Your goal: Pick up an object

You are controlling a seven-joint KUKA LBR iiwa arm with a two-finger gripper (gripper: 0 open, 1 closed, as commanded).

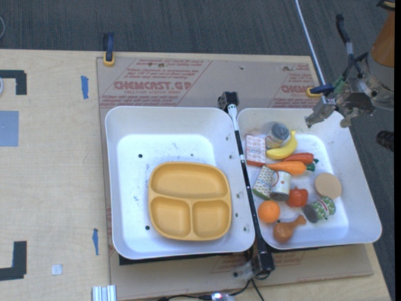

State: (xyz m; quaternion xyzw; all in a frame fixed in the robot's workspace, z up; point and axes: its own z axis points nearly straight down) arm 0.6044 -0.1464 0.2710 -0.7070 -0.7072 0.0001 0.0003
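A yellow three-compartment tray lies alone in the left bin, well to the gripper's left and below it in the view. The right bin, just below and left of the gripper, holds the pile to pick from: one banana, one carrot, one orange, one red pepper-like piece, one tan disc, one brown pear-shaped piece, one red-and-white packet and a few smaller items (too jumbled to name). The gripper hovers over that bin's upper right rim, its fingers apart and holding nothing. I judge the pick not yet begun: descent, closing and lifting all remain.
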